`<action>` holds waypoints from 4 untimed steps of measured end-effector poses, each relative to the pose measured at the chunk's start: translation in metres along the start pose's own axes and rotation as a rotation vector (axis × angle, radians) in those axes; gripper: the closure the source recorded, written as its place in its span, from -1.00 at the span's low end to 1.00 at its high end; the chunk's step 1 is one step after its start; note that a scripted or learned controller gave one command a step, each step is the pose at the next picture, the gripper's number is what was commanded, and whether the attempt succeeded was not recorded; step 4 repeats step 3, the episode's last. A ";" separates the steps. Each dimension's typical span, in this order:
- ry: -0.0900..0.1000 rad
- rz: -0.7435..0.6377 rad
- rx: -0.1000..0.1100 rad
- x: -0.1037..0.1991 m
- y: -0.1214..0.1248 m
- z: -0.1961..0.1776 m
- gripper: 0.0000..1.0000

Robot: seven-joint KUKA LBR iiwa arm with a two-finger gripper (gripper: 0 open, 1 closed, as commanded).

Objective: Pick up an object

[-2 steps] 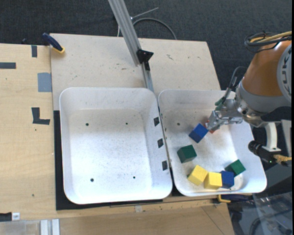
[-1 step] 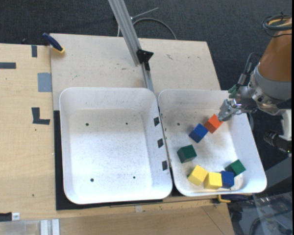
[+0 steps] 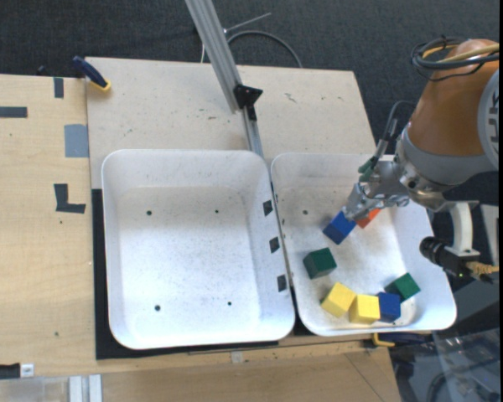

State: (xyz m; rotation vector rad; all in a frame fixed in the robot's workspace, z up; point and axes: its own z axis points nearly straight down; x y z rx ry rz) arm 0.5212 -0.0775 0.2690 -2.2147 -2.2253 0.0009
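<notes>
A pale wooden desk (image 3: 176, 111) fills most of the view, its light board scuffed with small dark marks. At nine o'clock a second plywood panel (image 3: 25, 208) lies flush beside it, carrying grey and dark tape patches (image 3: 75, 139). At twelve o'clock dark speckled carpet floor (image 3: 335, 19) runs behind the desk. A slanted aluminium rail (image 3: 214, 36) crosses from twelve o'clock toward the centre, ending in a black bracket (image 3: 247, 96), with a thin cable (image 3: 264, 33) looping just beside it. A blue-and-yellow clamp (image 3: 92, 74) grips the desk's corner at eleven o'clock. Light is even and soft
</notes>
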 end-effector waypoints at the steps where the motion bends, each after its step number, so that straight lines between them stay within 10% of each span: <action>1: 0.001 -0.002 0.001 0.059 -0.006 0.019 1.00; 3: 0.001 -0.004 0.001 0.175 -0.009 0.035 1.00; 4: 0.001 -0.004 0.001 0.175 -0.009 0.035 1.00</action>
